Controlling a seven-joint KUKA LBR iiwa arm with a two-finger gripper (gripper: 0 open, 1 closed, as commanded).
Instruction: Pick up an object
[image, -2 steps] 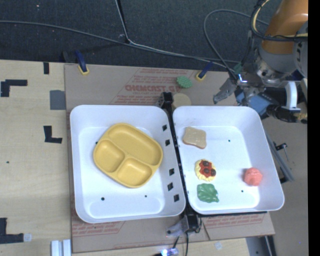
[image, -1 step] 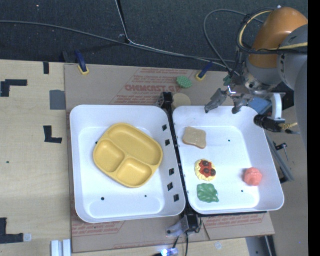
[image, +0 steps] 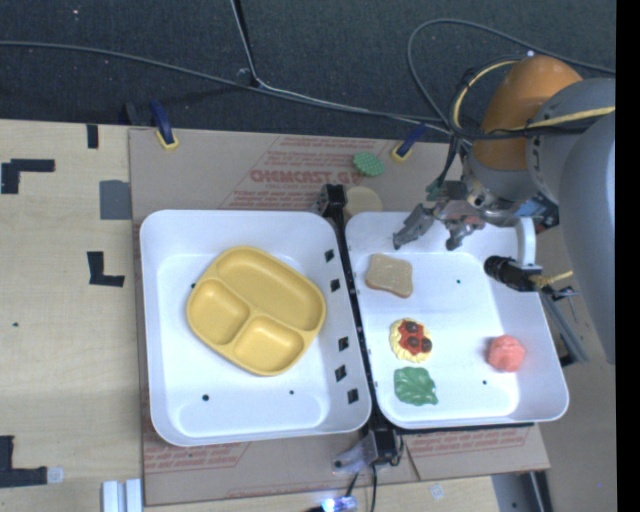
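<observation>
bread (image: 389, 275) lies flat in the right bin (image: 530, 400), near its upper left corner, a tan slice with its long axis running roughly left to right and tipped slightly down toward the right; its narrower end points left, toward the divider between the bins. gripper (image: 432, 233) hangs above the far edge of the same bin, up and to the right of the bread and apart from it, with the two dark fingers spread apart and nothing between them; one fingertip (image: 402, 238) points down-left toward the bread, the other sits further right. below the bread, near the bin's left wall, sits a small round pizza toy (image: 411, 340) with red and dark toppings, and just beneath that a green leafy piece (image: 415, 386). well to the right, near the right wall, rests a pink lump (image: 506, 352). the left bin (image: 175, 400) holds a yellow divided plate (image: 256, 309), turned at a slant so its long side runs from upper left to lower right. the grey arm (image: 590, 170) with its orange band comes in from the right.
</observation>
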